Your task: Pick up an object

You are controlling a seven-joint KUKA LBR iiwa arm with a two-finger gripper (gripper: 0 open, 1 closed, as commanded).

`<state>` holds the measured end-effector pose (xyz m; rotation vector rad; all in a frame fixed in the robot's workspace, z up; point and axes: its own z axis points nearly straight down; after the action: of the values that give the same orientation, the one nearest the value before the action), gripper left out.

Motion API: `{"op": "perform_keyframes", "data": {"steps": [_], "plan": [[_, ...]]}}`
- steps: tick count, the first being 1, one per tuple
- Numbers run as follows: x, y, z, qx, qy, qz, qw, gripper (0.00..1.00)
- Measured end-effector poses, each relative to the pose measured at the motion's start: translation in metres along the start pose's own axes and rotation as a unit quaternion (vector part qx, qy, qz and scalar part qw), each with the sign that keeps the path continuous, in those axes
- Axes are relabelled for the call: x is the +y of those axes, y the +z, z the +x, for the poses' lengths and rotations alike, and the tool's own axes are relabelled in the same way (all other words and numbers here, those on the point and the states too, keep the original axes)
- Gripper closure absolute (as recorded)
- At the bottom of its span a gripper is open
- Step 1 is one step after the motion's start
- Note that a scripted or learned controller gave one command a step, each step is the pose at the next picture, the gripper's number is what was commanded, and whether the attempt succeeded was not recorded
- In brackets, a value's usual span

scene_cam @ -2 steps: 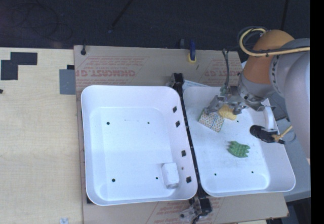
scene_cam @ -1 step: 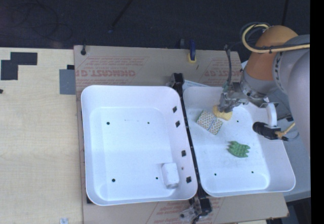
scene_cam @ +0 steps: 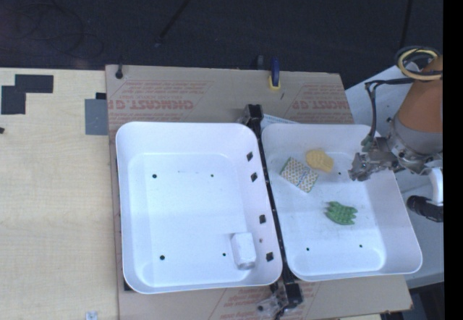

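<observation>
Right now the robot's hand point(scene_cam: 359, 169) hangs over the right edge of the right bin point(scene_cam: 394, 257). It is small and dark, and I cannot tell if it is wide or narrow. Nothing can be seen in it. Three things lie in that bin. A yellow lump point(scene_cam: 320, 160) is near the top. A checked block point(scene_cam: 299, 174) lies just beside it, to the left. A green toy point(scene_cam: 341, 213) lies lower down, apart from both. One white thing point(scene_cam: 243, 249) sits in the left bin point(scene_cam: 134, 253), near its bottom right corner. Both bins rest on the table point(scene_cam: 51, 203)
</observation>
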<state>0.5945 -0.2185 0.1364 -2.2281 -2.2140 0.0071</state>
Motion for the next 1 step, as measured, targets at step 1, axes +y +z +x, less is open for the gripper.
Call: {"op": "perform_keyframes", "data": {"steps": [1], "plan": [[-0.1256,0.0405,0.0041,0.004,0.000,0.006,1.0000,1.00]]}}
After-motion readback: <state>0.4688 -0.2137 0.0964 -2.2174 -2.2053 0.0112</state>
